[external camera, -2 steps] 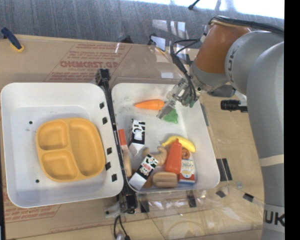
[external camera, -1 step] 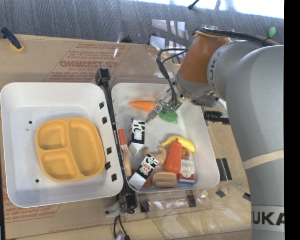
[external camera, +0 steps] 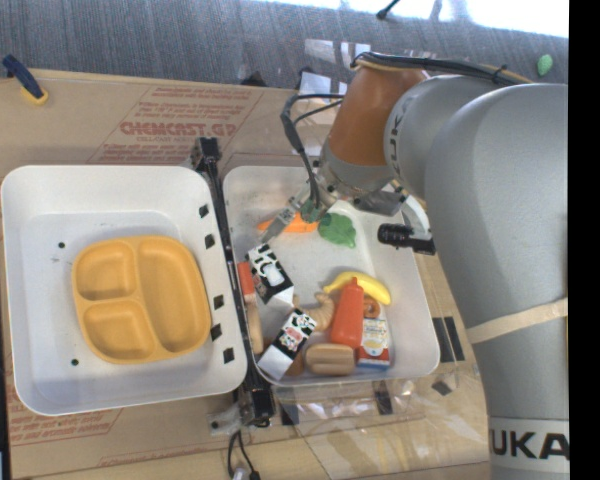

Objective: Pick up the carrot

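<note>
Arm (external camera: 500, 248) foremost; gripper (external camera: 308, 208) seemingly pinches the carrot (external camera: 298, 224) at its tip.

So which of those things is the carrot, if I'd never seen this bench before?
Look in the right bin, the crowded one, at its far end under the gripper. The carrot is the small orange piece lying just left of the green leafy toy. It is the only flat orange thing there; the red bottle and banana lie nearer.

yellow tray (external camera: 140, 298), ketchup bottle (external camera: 347, 313), banana (external camera: 365, 286)
</note>
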Controlling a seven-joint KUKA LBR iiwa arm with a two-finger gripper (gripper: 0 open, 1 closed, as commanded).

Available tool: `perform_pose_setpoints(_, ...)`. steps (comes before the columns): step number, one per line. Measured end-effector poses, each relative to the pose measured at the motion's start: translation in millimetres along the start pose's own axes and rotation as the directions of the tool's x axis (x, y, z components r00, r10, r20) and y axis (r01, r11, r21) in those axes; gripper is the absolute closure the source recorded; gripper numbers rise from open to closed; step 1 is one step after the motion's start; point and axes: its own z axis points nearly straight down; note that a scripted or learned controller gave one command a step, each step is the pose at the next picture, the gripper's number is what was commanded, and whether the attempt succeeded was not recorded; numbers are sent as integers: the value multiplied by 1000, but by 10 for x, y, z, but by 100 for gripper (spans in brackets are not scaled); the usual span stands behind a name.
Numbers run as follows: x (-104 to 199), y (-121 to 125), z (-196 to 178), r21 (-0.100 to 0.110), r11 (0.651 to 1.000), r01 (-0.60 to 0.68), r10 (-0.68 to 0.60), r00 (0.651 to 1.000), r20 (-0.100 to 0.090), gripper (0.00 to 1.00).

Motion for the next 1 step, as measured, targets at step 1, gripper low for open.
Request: perform_pose_setpoints(1, -5, 10, -111, 1, 1000, 7, -7, 1000, 3, 100)
